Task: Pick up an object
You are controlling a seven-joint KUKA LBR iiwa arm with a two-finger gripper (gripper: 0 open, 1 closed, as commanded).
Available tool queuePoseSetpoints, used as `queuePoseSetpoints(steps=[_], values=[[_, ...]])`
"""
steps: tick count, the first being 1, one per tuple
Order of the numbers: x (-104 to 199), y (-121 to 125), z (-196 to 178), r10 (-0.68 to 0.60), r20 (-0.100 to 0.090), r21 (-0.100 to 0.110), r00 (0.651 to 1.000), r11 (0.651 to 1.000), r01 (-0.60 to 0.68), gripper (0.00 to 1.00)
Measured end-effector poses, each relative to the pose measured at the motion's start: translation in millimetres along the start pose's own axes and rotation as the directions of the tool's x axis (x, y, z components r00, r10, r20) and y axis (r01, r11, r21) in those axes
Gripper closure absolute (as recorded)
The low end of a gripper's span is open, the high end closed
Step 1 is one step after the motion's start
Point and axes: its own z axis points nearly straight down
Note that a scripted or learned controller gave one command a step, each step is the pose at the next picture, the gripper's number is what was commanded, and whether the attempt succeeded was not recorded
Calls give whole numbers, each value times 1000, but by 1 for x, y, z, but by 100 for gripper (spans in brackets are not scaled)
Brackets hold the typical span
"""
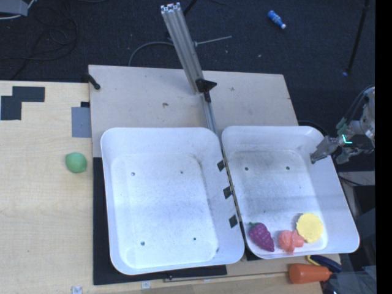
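Note:
Three small items lie in the near corner of the right bin point(269, 146): a purple grape bunch point(261, 236), a pink-orange piece point(289, 240) and a yellow round piece point(310, 226). My gripper point(324, 150) hovers at the bin's far right rim, well back from those items. Nothing shows between its tips.
The left bin point(153, 158) sits beside the right one, with black clips along the shared edge. A green ball point(76, 162) rests on the wooden bench to the left. An orange item point(309, 273) lies outside the right bin's near rim. A metal rail point(187, 48) slants across the back.

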Motion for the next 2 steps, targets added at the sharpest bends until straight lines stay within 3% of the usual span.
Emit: queuePoseSetpoints(steps=[1, 2], values=[[0, 0, 0, 0, 0, 0, 1000, 1000, 0, 0], [3, -1, 43, -1, -1, 3, 1000, 1000, 1, 0]])
